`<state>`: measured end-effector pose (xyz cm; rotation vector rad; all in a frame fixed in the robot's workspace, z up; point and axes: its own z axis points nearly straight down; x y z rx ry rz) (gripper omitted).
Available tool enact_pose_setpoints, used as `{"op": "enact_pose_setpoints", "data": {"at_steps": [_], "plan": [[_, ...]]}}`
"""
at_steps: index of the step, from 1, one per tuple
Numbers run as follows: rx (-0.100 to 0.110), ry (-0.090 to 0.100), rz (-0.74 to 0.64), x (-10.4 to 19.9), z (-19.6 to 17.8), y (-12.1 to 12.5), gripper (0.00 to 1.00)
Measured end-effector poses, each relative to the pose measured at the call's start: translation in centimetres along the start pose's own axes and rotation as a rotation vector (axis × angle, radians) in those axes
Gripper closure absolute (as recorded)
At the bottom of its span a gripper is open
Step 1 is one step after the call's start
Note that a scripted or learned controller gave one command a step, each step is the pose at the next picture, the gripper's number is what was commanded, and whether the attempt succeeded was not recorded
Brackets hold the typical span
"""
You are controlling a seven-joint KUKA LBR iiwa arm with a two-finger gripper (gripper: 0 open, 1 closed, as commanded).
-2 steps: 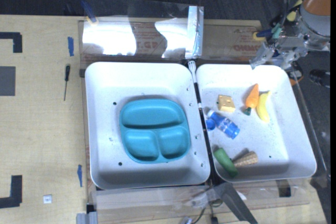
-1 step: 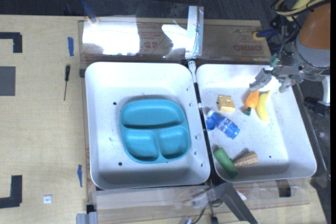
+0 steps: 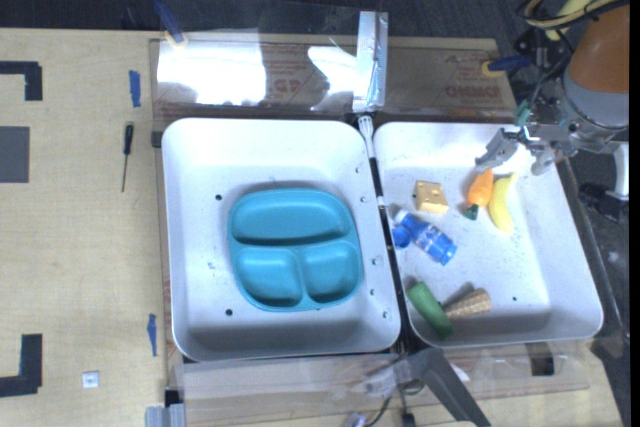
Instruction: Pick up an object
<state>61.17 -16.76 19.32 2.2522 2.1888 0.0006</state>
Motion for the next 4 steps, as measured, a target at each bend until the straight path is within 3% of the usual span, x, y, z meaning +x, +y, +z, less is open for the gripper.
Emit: {"op": "enact_pose_setpoints", "data": {"at_steps": [1,2,3,4], "plan": [[-0.001,0.001,0.158,-2.5,9.7,2.6,0.0],[-0.005,0.0,0.156,-2.5,8.5,2.8,1.0],[0.001,0.002,-0.077,2.1,6.0,-1.3,1.0],[-0.008,0.002,-0.07,9.4,-1.9,-2.5,1.0]]}}
